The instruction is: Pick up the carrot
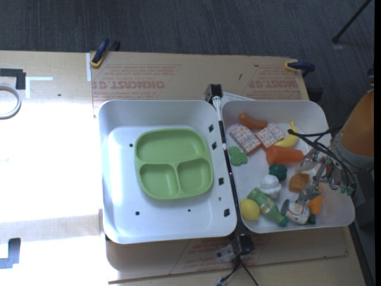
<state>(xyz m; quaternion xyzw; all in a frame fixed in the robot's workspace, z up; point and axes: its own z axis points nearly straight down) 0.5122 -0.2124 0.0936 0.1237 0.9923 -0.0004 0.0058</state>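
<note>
Two white bins side by side on a cardboard-covered bench. In the left bin (113, 159), a green divided plate (174, 162), lying flat near the middle.

In the right bin (339, 216), a crowd of toy food. Carrot (284, 155) near the bin's centre – long, orange, lying flat with its narrow end toward the arm. Touches the yellow banana (289, 140) on its far side; just beside two red-checked packets (256, 137) on the left. Farther back, a smaller darker orange piece (253, 123) against the rear wall. Left of the carrot, close to the divider, a ridged green piece (238, 156). In front of it, a dark green lump (277, 171) and a white piece (271, 185), then a lemon (250, 210) and a green bottle (269, 207) at the near wall.

Gripper (311, 190) low in the same bin, reaching in from the right, trailing black cables. Sits nearer the camera than the carrot and apart from it, among a small orange block (299, 182), another orange bit (316, 204) and a white-and-red item (300, 214). Open or closed – cannot tell; too cluttered and too small to read. Nothing visibly gripped.

Blue clamps (99, 52) at the far cardboard edge.
</note>
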